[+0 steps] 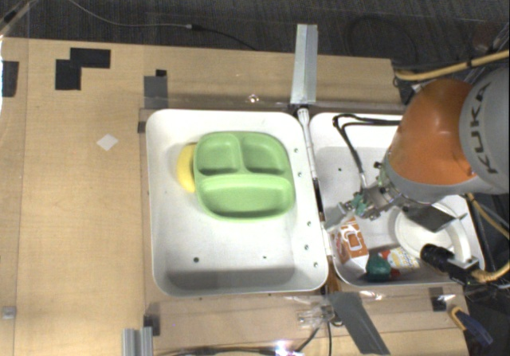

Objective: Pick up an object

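Note:
My gripper (360, 205) hangs low over the right bin (351, 151), near its left wall, below the orange band of the arm (434, 143). Just below it lies an orange-brown packet (351, 241). A small dark green object (378, 267) sits at the bin's front edge, next to a red and white item (403, 259). A white round dish (421, 236) is partly hidden under the arm. The view shows nothing between the gripper's fingers.
The left bin (231, 259) holds a green divided plate (241, 174) with a yellow object (186, 169) sticking out from under its left side. A metal divider (311, 179) separates the bins. A black cable (351, 147) runs across the right bin's back.

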Controlling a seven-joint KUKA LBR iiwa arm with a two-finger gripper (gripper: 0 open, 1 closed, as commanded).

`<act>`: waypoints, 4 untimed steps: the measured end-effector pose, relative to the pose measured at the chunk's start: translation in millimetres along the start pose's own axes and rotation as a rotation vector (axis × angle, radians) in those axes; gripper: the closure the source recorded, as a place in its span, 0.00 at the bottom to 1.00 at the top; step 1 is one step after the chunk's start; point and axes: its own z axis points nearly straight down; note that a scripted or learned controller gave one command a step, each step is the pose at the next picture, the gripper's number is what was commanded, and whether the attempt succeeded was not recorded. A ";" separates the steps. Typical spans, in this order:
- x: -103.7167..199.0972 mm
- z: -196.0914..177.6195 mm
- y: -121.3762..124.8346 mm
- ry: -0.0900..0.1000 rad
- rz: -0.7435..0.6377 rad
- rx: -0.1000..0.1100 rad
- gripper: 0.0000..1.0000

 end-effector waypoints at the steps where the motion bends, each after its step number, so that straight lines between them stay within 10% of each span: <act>1: -29.7 43.5 -11.7 -0.001 -0.011 -0.002 0.00; 2: -62.6 89.2 -19.3 -0.001 -0.053 -0.017 0.00; 3: -61.7 77.9 -15.7 -0.003 -0.054 -0.024 1.00; 4: -14.9 -51.8 17.8 -0.001 0.120 -0.002 1.00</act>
